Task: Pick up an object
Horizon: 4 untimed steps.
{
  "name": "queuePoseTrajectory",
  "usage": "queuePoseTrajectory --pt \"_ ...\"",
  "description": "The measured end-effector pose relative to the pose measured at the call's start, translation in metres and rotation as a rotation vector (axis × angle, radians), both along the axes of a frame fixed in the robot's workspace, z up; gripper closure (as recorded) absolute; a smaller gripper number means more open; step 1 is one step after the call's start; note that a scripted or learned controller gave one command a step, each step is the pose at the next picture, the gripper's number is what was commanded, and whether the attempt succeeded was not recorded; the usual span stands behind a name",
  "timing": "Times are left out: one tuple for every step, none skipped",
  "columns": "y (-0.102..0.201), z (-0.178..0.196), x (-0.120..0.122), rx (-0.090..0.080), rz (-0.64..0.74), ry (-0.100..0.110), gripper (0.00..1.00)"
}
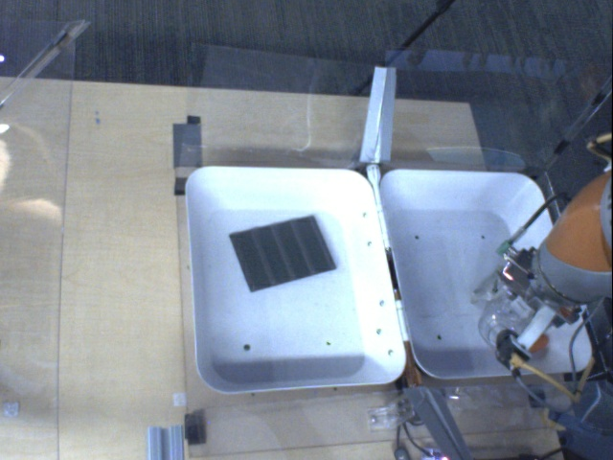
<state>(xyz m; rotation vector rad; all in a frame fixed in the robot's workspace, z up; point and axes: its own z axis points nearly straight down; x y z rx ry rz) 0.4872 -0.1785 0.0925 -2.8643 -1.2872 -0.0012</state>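
A dark grey ribbed rectangular pad (pixel 283 252) lies flat in the left bin (pixel 213 353), slightly rotated, in its upper middle. My gripper (pixel 510 326) hangs low over the right part of the right bin (pixel 431 209), below the orange band (pixel 582 228) of the arm. Something clear and glassy (pixel 492 316) shows at the gripper's left side, but it is too faint to say what it is or whether it is held. A small red-orange piece (pixel 539 332) sits by the gripper's lower right.
A metal bar (pixel 377 123) stands upright behind the seam between the bins. Cables and a clear part (pixel 388 416) lie in front of the right bin. The wooden bench (pixel 96 286) stretches to the left.
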Motion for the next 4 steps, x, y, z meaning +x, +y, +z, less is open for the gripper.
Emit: queuePoseTrajectory --pt "0.001 0.009 0.001 0.002 0.005 0.0 1.0" --pt "0.001 0.009 0.001 0.002 0.004 0.0 0.0" --pt "-0.011 0.133 0.001 -0.001 -0.195 -0.003 0.0" --pt "0.002 0.002 0.001 0.0 -0.264 -0.001 0.0"
